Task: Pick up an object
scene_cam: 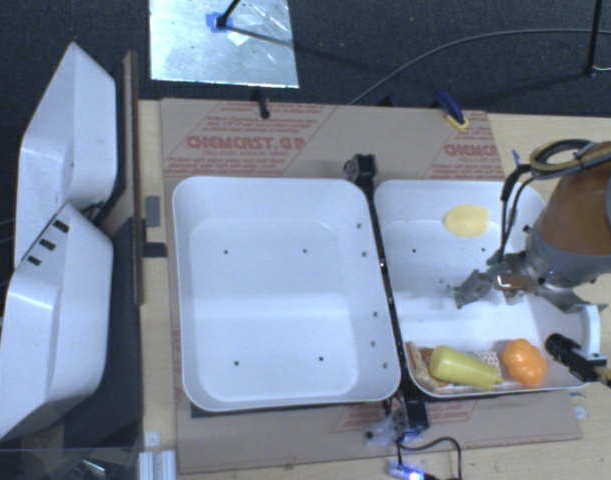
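Toward the middle of the right bin, the gripper hangs low over the white floor, its dark metal fingers pointing toward the divider between the two bins. Nothing sits between the fingers; whether they are spread or pressed together I cannot tell, since they blur into one small dark shape. Behind the gripper the arm's orange band and grey wrist cover the bin's right edge, with black cables looping above them.

Three objects lie in the right bin. A pale yellow, rounded object, flat like a sponge or slice, rests near the bin's far edge, well apart from the gripper. Along the near edge lies a yellow-green object, long and tapering like a squash or pepper, tilted with its thin end toward the near right corner. Just beside that thin end, close to the near right corner, sits an orange ball-like fruit; the two look to be touching or nearly so. A small patch of patterned material shows between them, too small to identify.

The left bin shows bare white floor dotted with small dark holes. Both bins stand on a sheet of cardboard printed with red lettering, on the bench. Beyond the cardboard's far edge a shiny metal plate lies on dark carpet, with a bit of blue tape on it. Two more white bins are stacked at a slant off the bench's left edge.
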`<action>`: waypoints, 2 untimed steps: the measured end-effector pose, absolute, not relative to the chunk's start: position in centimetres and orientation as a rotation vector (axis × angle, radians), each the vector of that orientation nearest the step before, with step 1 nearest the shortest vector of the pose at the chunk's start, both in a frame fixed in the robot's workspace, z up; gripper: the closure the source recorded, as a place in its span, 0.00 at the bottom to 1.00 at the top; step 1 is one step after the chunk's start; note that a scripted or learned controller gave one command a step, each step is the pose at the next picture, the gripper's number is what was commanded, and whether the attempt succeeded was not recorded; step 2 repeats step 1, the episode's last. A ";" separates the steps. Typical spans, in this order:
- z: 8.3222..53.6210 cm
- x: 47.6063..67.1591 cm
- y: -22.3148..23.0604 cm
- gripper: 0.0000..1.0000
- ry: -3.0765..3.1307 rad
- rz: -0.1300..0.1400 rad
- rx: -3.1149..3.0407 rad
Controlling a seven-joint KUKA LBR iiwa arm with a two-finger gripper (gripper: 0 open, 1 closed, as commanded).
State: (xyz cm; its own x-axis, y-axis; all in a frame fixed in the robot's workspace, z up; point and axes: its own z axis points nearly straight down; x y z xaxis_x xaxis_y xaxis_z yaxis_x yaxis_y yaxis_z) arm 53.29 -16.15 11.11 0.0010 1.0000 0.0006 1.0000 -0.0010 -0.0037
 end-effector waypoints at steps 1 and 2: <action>8.3 58.2 -18.6 0.00 -2.222 0.001 -2.221; 8.3 58.2 -18.6 0.00 -2.222 0.001 -2.221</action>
